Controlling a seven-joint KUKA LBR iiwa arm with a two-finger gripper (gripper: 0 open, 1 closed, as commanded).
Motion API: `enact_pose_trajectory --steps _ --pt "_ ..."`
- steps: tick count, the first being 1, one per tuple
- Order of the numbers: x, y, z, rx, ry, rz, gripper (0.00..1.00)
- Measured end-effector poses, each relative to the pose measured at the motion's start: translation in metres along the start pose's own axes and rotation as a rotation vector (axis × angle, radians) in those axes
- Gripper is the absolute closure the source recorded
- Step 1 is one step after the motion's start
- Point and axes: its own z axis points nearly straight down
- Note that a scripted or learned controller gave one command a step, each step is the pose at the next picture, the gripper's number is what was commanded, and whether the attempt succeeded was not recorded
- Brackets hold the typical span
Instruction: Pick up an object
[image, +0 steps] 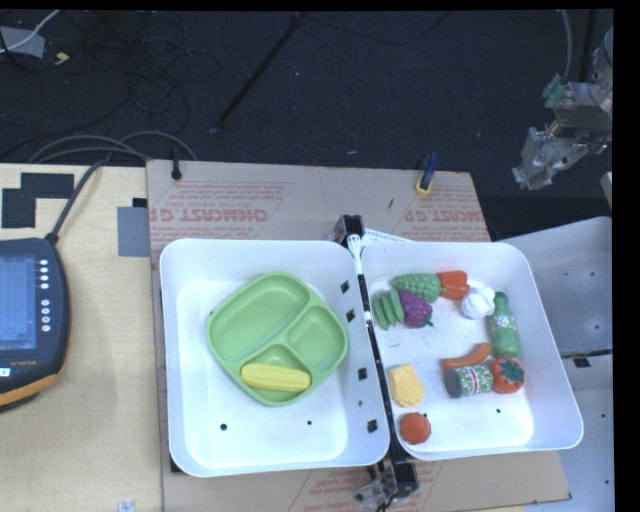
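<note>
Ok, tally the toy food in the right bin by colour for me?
Green: 3, the bumpy cluster, ridged piece, bottle
Red/orange: 4
Purple: 1
White: 1
Yellow: 1
Multicoloured can: 1
Total: 11

Even overhead light, bins (200, 450) bright white, faint shadows; dark floor (330, 90) beyond; overall focus slightly soft.

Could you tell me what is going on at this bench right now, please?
A robot arm is set to pick up an object, but nothing is being handled yet. Its gripper sits up at the far right, well clear of both bins. Toy food lies in the right bin, and the left bin holds a green divided plate with a corn cob on it.
</note>
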Motion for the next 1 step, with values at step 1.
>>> enact_pose_trajectory --steps 1 --pt "0.0399 -0.0704 -0.0982 -0.002 0.002 0.003 1.0"
